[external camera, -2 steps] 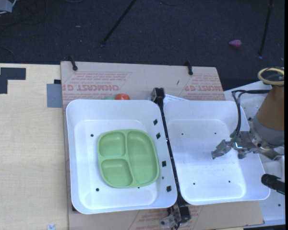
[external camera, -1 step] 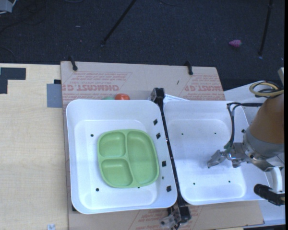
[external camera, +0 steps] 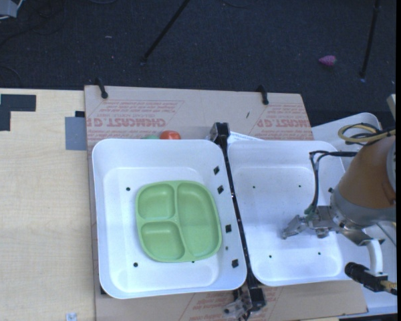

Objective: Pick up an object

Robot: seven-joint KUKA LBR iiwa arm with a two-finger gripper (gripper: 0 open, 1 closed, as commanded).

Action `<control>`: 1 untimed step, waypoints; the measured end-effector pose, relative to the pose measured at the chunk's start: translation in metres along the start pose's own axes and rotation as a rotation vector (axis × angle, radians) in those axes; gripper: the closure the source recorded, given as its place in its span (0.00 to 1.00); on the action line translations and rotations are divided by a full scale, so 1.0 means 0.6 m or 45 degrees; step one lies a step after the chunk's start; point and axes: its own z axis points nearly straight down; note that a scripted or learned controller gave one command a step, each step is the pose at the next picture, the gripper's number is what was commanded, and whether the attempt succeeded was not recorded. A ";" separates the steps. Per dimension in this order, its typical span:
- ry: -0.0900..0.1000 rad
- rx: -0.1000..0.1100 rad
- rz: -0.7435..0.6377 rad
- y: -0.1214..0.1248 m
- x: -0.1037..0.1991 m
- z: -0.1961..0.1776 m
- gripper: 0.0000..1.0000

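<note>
the only loose thing lying in a bin is a green plate (external camera: 178,221), a divided one with three compartments. it lies flat near the middle of the left bin (external camera: 113,179), a little toward that bin's front edge and its right wall, touching no wall. flat on the floor like that, it gives a two-finger tool little but its raised rim to grip, so i judge it an awkward pick.

the gripper (external camera: 294,228) is in the other bin. it hangs low over the floor of the right bin (external camera: 274,172), toward that bin's right wall and somewhat nearer the front edge than the back. its metal tips point left, toward the divider (external camera: 231,206) between the bins. nothing shows between them, and i cannot tell how far apart they stand.

so the plate lies well apart from the gripper, to its left, with the divider and the bare floor of the right bin between them. by my reading no grasp is under way here. the arm (external camera: 369,179) reaches in over the right bin's right wall.

behind the left bin's back edge, a small red thing (external camera: 170,136) and a bit of green (external camera: 150,137) lie on the cardboard (external camera: 187,112).
</note>
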 end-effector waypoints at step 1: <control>0.001 -0.001 0.004 0.001 -0.001 -0.019 1.00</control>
